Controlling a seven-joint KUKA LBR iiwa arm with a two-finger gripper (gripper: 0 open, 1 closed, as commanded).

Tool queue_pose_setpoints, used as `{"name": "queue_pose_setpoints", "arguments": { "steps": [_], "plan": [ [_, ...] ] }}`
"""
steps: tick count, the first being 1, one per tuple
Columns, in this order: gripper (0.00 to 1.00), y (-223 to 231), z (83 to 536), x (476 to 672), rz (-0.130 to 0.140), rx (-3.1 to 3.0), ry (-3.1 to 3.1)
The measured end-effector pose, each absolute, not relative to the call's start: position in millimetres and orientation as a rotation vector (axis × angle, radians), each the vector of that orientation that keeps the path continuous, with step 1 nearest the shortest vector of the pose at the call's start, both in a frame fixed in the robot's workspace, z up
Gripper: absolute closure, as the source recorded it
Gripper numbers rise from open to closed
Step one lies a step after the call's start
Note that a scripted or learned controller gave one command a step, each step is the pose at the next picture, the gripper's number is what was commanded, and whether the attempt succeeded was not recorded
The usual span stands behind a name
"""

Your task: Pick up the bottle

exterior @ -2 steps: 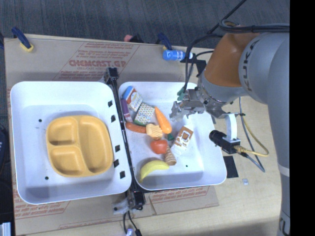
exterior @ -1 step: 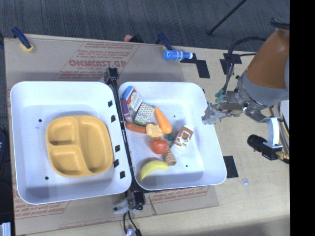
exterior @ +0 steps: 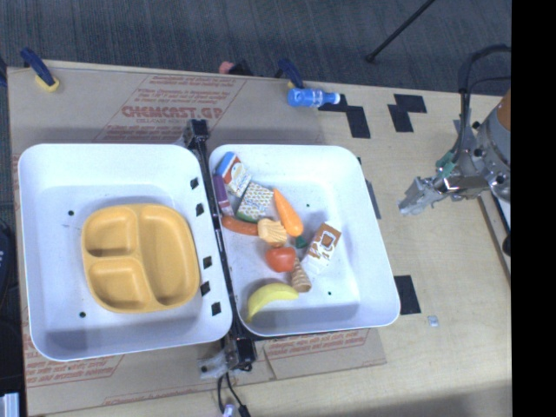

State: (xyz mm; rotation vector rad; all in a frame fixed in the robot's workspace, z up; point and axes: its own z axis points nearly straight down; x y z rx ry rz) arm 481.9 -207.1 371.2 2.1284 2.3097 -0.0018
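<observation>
1. Fingers (exterior: 420,195) are hanging over the bare surface (exterior: 452,320) right of both bins, looking slightly spread as far as this view lets me judge, and gripping nothing.
2. Nearest in the right bin (exterior: 375,233), a banana (exterior: 271,297) is lying by the front wall, with a tomato (exterior: 280,258) and a small box (exterior: 322,243) sitting just behind it.
3. Mid bin, a carrot (exterior: 287,212) and a sausage (exterior: 241,226) are crowding the pile.
4. Bottle (exterior: 223,195): I am taking it to be the purple piece lying along the left wall of the right bin, partly covered by a carton (exterior: 234,175); its outline is blurred, so this is a guess.
5. Left bin (exterior: 35,233) is carrying a yellow divided plate (exterior: 139,256).
6. Farthest, a blue bottle-shaped thing (exterior: 310,98) is lying on the cardboard (exterior: 165,102) outside the bins; it could be a clamp.
7. Progress: nothing is being done on the pick yet. The arm is sitting well apart from the bottle; reach, descent, grasp and lift all remain.
</observation>
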Motion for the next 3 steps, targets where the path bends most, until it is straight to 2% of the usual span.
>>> {"name": "queue_pose_setpoints", "arguments": {
  "steps": [3],
  "plan": [
    [1.00,-206.7,402.1,483.6,-0.006,2.108,2.328]
  ]
}}
